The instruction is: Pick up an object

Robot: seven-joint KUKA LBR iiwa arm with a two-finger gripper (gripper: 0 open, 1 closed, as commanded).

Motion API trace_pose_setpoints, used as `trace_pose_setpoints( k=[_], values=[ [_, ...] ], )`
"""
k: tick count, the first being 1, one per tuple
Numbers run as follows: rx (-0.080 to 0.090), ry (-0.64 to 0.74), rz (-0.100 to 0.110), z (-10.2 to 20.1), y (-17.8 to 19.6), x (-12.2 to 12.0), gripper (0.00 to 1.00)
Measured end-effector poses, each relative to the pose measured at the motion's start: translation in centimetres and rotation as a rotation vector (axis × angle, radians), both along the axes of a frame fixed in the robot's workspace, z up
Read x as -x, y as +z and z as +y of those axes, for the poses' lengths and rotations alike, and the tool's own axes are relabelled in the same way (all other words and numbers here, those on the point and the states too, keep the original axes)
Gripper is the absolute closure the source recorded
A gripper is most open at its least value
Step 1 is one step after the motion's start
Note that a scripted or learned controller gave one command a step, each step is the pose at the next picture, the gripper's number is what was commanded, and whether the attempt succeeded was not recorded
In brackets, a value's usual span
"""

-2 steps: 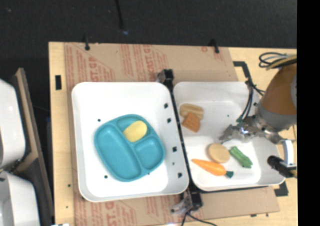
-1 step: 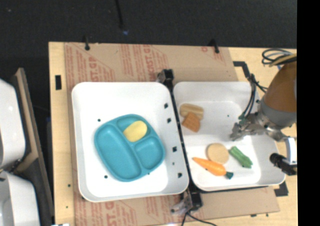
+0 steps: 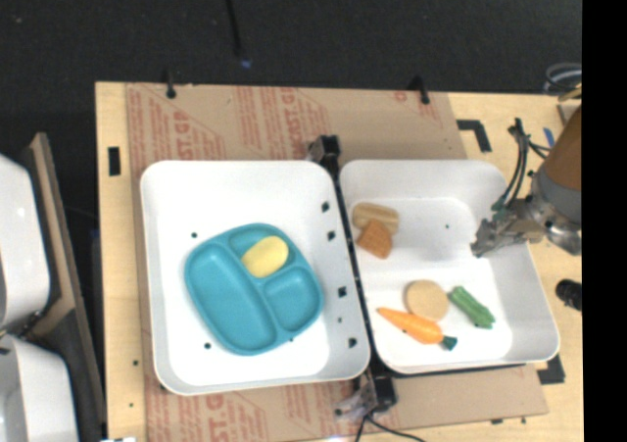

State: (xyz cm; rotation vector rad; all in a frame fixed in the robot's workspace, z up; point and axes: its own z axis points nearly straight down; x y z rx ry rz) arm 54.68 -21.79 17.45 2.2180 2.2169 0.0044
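You see two white bins side by side on the tabletop [image 3: 196, 126]. The left bin [image 3: 167, 234] holds a blue divided plate [image 3: 250, 285] near its middle, with a yellow, rounded piece [image 3: 265, 256] resting in the plate's upper compartment. The right bin [image 3: 529, 322] carries the rest: a tan, bread-like piece [image 3: 375, 216] near its left wall, with an orange-brown block [image 3: 374, 239] just below and touching it. Toward the bin's near edge you find a round beige disc [image 3: 426, 299], an orange carrot [image 3: 413, 325] lying just below it and reaching toward the near edge, and a green, pod-like piece [image 3: 471, 306] just right of the disc. Your tool [image 3: 484, 241] reaches in over the right bin's right side, tips pointing toward the bin's middle, apart from every object. Nothing sits between its tips; whether they are spread or closed, you cannot tell from here.
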Motion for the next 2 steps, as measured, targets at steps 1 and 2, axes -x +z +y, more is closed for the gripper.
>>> trace_pose_setpoints(
  k=[1, 2],
  values=[
    [-0.001, 0.0, 0.002, -0.1, 3.8, -0.1, 1.0],
    [-0.002, 0.003, 0.005, 4.2, 3.9, -1.2, 1.0]
  ],
)
